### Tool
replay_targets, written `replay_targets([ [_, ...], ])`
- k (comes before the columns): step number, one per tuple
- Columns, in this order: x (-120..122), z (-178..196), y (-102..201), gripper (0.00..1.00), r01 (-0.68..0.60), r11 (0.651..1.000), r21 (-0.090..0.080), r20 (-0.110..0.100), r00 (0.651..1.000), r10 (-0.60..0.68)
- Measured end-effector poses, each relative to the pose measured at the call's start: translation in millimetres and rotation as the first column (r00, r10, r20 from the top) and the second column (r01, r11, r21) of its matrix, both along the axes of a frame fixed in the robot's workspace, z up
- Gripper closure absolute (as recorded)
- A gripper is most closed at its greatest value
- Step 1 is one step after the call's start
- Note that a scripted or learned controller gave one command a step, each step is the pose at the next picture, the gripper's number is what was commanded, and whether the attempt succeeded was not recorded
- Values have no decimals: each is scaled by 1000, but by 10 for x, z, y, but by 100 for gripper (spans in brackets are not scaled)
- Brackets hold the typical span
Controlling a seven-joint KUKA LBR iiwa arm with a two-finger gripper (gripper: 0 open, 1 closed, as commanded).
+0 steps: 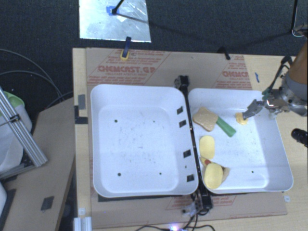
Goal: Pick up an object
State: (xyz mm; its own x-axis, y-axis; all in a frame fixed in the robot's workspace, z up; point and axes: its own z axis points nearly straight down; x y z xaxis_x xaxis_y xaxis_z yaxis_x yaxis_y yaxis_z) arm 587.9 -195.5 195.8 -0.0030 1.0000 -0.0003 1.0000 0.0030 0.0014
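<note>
Here, the gripper [250, 112] is seen low over the right bin [269, 148], its tip touching a small yellow piece [240, 119] near the green cylinder [225, 127] and tan slice [206, 119], though its jaw state cannot be told.

Seen from a single fixed camera high above the bench [159, 61], tilted down at a slant; far enough back to take in both white bins, left bin [139, 95] and right bin [269, 172], side by side at centre frame. Bench's far edge toward the top; dark floor beyond; arm [296, 83] entering from the right edge.
</note>
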Motion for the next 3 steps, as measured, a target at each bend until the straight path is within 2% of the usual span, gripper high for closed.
replay_targets([
  [1, 51, -1150, 816, 0, -6, 1000, 7, -5, 1000, 6],
  [2, -625, -1120, 626, 0, 5, 1000, 1, -6, 1000, -5],
  [3, 55, -1103, 903, 0, -5, 1000, 0, 6, 1000, 5],
])
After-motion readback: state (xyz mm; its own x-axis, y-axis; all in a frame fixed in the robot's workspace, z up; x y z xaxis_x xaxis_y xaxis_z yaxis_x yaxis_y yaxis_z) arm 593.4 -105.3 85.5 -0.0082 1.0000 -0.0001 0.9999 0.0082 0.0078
